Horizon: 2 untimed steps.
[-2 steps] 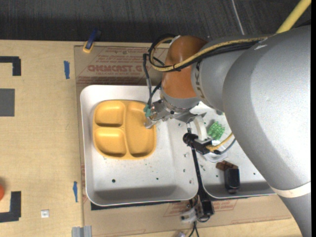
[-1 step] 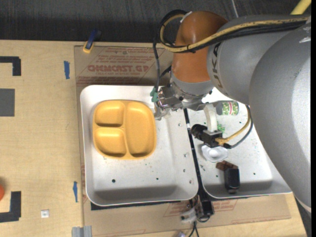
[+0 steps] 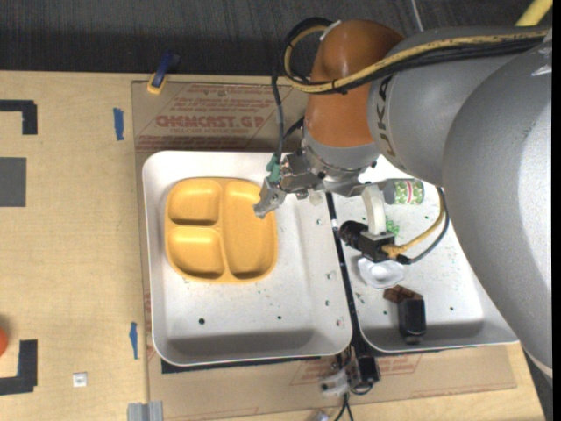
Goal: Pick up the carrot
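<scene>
My gripper (image 3: 266,202) hangs over the left bin (image 3: 298,318), its tip at the right rim of a yellow divided plate (image 3: 219,228) lying in that bin's upper half. Nothing shows between the fingers from this angle. I cannot pick out a carrot in either bin; the grey arm and orange wrist band cover the top and right side of the right bin (image 3: 456,323).
The right bin holds a white container with green dots (image 3: 405,191), a white lump (image 3: 379,275), a small brown piece (image 3: 394,295) and a black object (image 3: 412,317). A reddish-orange thing (image 3: 3,341) sits on the bench at the far left edge.
</scene>
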Each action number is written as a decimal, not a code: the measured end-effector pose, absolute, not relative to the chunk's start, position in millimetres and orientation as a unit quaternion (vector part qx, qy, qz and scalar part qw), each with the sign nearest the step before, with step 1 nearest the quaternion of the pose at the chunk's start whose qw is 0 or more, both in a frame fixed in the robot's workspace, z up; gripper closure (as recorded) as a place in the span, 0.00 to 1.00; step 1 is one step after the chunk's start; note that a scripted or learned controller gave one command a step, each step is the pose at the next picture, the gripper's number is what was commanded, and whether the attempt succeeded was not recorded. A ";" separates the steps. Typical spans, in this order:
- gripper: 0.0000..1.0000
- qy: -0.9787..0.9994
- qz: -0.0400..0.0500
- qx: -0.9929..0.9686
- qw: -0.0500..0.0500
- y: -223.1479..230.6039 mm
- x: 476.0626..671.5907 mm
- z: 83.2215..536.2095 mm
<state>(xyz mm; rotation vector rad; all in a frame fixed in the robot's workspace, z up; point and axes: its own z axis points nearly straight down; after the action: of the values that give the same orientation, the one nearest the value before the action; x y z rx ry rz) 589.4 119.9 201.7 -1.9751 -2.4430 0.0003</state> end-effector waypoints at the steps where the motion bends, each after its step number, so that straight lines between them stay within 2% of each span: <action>1: 0.00 -0.792 0.000 -0.610 0.001 101.9 551.6 121.3; 2: 1.00 -0.792 -0.001 -0.611 0.000 102.4 552.6 131.6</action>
<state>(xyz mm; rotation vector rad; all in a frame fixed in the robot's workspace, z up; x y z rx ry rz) 552.6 102.4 131.6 -1.9182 -2.4873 -0.0036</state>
